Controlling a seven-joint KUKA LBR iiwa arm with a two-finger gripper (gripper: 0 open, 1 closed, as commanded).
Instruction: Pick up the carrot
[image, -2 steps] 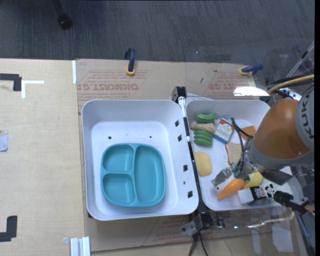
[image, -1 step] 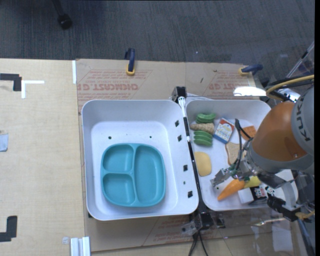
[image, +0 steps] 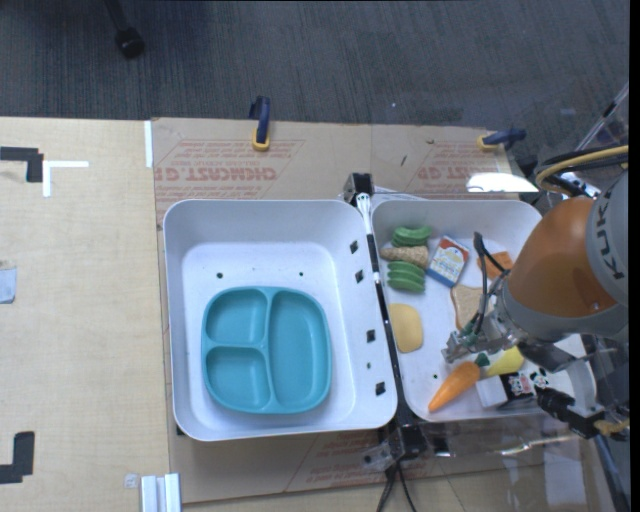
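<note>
The orange carrot lies tilted near the front edge of the right bin, its tip pointing to the front left. My gripper hangs low over the bin, just behind the carrot's thick end and very close to it. The wrist and its orange band hide the bin's right part. Nothing shows the carrot lifted off the bin floor.
The right bin also holds two green vegetables, a tan piece, a small carton, a bread slice, a pale yellow lump and a yellow item. A teal divided plate lies in the left bin.
</note>
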